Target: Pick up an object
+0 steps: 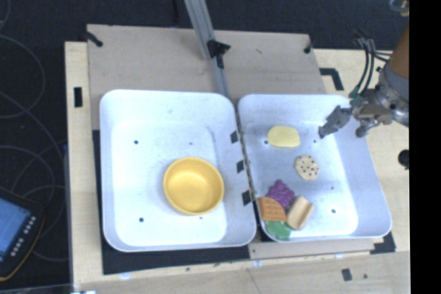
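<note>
A: Nearest the lens, at about 6 o'clock in the right bin [358,169]: a small heap in the front-left corner. Green piece [278,231] lowest, a waffle-like brown square [272,208] on top of it, a bunch of purple grapes [281,192] behind, a tan bread-like roll [299,212] leaning at their right. All touching.

B: The rest of that bin?

A: A round cookie with dark chips [307,166] near the centre, apart from the heap. A pale yellow lemon-like lump [283,136] at 11 o'clock from the cookie, lying flat, clear of the walls.

B: Left bin?

A: The left bin [131,120] has one yellow bowl [193,185], upright, toward 5 o'clock of its floor.

B: Gripper?

A: The gripper [344,122] hangs over the right bin's back-right part, at 3 o'clock from the yellow lump and well apart from it. One grey finger [333,122] slants down-left. Nothing visible between the fingers. Whether they are spread or closed, I cannot tell at this angle.

B: Surroundings?

A: A grey metal rail [196,7] runs from 12 o'clock down to the seam between the bins. A handheld screen [14,231] lies at 8 o'clock off the bench.
</note>
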`<action>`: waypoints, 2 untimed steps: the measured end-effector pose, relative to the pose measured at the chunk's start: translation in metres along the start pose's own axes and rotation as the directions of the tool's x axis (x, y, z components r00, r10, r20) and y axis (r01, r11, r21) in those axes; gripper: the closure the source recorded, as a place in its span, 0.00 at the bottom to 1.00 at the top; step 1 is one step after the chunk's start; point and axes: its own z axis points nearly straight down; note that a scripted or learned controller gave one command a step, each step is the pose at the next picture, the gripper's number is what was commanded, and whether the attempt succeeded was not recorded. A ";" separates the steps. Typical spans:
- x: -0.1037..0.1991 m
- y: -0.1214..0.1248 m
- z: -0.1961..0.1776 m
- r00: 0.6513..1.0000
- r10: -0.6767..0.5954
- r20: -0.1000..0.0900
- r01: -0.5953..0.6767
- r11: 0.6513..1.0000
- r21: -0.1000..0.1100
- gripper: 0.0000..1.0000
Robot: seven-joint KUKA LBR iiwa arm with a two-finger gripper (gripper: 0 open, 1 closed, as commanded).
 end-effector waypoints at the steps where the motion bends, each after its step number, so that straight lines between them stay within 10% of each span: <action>1: 0.000 0.000 0.000 1.000 0.000 -0.001 0.000 1.000 0.000 0.00; 2: -0.002 0.001 0.063 1.000 0.005 0.001 -0.005 1.000 0.007 0.00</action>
